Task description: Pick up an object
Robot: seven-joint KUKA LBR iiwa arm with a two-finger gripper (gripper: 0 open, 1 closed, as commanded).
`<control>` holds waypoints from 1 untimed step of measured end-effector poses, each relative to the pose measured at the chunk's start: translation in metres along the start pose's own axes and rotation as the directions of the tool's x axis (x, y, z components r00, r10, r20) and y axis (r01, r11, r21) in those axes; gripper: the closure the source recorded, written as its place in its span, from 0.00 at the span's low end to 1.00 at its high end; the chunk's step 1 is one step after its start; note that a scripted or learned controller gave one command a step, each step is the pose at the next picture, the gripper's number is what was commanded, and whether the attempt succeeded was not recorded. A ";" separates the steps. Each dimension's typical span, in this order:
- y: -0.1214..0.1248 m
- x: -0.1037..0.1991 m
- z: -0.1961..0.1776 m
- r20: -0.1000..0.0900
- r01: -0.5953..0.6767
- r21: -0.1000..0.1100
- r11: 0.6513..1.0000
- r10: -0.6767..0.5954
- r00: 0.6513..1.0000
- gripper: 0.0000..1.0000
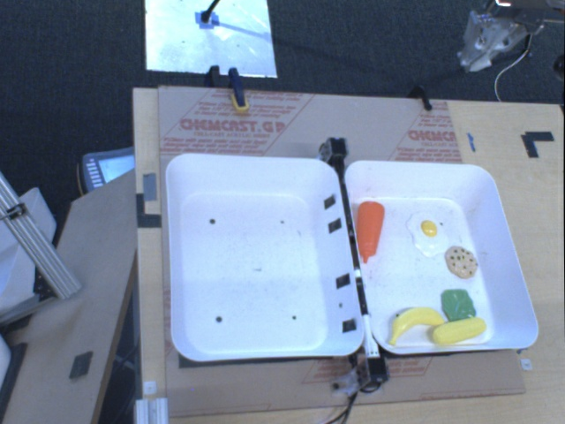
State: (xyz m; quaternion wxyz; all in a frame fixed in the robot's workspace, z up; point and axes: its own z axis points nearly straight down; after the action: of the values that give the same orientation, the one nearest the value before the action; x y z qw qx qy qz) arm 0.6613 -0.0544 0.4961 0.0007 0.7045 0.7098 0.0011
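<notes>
The toys are all lying loose in the right bin [508,237], likely so the arm, reaching from that side, is finding them close. Nearest are sitting one banana [413,321] and one yellow piece [459,329], touching end to end, with one green piece [457,302] just behind. Farther back are lying one cookie [460,261], one fried egg [427,231] and one carrot [369,228] beside the divider. The left bin [252,254] is lying alongside. The gripper [484,42] is hanging well beyond, off the bench; its jaws I cannot tell

Dark blue carpet [371,34] surrounds the pale wooden desk [291,117]; a shiny metal plate [210,25], possibly aluminium, lies on the floor beyond it.
</notes>
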 end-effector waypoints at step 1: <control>-0.064 0.033 -0.014 -0.001 0.000 -0.003 1.000 0.000 1.000 1.00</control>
State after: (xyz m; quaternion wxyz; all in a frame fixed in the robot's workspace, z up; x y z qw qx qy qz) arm 0.5967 -0.0215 0.5101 0.0016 0.7044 0.7098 0.0025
